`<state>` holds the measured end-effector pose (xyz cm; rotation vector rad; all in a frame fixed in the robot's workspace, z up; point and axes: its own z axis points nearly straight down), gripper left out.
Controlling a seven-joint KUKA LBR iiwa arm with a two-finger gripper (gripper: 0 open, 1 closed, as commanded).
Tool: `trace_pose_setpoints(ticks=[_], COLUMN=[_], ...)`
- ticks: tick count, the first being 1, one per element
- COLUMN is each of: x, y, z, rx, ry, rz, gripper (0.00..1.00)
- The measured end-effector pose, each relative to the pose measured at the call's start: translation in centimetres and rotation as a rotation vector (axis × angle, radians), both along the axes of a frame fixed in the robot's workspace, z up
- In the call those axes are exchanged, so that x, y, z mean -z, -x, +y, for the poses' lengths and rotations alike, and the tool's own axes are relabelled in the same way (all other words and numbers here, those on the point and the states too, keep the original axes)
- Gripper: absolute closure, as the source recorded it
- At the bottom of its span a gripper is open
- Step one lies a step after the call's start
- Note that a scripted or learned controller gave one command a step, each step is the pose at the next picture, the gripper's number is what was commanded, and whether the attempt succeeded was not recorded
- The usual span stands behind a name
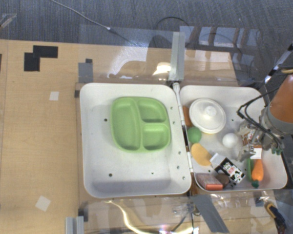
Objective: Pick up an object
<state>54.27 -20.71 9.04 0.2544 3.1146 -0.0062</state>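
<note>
Wooden bench (34, 145) carries two white bins side by side. Left bin (95, 179) holds a green tray (139, 123) at its centre. Right bin (278, 177) holds a white bowl (208, 114) near its far edge, a yellow piece (201, 154), a green ball (194, 135), a white ball (229, 140) and a carrot (257, 171) by its right edge. Arm (285, 106) reaches over that edge; the hand (251, 147) hangs above the carrot, its state hidden.

I'm seeing a green divided plate (139, 124) looking like smooth matt plastic, white bins (95, 179) showing glossy plastic, and the counter (34, 145) showing pale wood grain.
</note>
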Motion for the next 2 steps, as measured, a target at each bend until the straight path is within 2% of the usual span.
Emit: trace_pose_setpoints(ticks=[1,2], x=[-1.6,-13.9], y=[-0.6,-2.3], z=[0.0,0.2], rx=[-0.003,-0.174], ry=[0.005,0.003], rz=[-0.02,-0.002], gripper=[1.0,1.0])
